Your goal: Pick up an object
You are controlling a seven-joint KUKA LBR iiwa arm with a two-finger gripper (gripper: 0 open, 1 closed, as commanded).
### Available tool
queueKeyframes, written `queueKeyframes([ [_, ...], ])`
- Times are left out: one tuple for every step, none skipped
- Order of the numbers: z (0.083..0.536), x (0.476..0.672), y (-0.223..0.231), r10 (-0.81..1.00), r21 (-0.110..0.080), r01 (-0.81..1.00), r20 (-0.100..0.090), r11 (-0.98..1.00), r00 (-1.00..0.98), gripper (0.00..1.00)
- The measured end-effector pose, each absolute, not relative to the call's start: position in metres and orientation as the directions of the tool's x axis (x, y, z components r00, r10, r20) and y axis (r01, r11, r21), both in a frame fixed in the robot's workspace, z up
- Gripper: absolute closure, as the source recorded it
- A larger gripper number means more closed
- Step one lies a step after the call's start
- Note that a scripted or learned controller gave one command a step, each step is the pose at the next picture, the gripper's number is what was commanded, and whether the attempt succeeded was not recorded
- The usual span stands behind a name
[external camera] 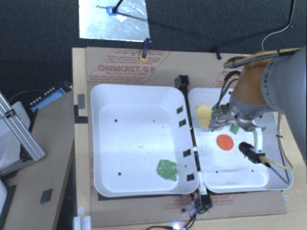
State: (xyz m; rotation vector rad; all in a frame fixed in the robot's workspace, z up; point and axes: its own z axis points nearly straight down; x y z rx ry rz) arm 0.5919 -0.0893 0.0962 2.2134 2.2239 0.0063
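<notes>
The gripper (217, 120) hangs low in the right bin (240, 183), just beside the yellow object (203, 114) near its left wall; whether it is spread or pinching I cannot tell. Nothing looks lifted yet: the orange disc (225, 142) lies mid-bin, and the green object (167, 169) rests near the left bin's (103, 143) front right corner.

Bench (81, 143) bearing two white bins (139, 95)

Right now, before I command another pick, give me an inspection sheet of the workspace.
Surface: two white bins, left bin and right bin, on a cardboard sheet.
Job's things: green piece in left bin; yellow piece and orange disc in right bin.
Clutter: nothing seen.
Grippers: tool low beside the yellow piece; grasp unclear.
Cables: black cable at the top right.
Surroundings: foil sheet.
</notes>
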Motion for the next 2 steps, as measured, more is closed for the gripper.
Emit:
queueKeyframes([
  [0.307, 0.651, -0.056, 1.0, 0.024, 1.0, -0.002, 0.009, -0.009, 1.0],
  [0.4, 0.633, 0.009, 1.0, 0.013, 1.0, 0.003, 0.012, -0.012, 1.0],
])
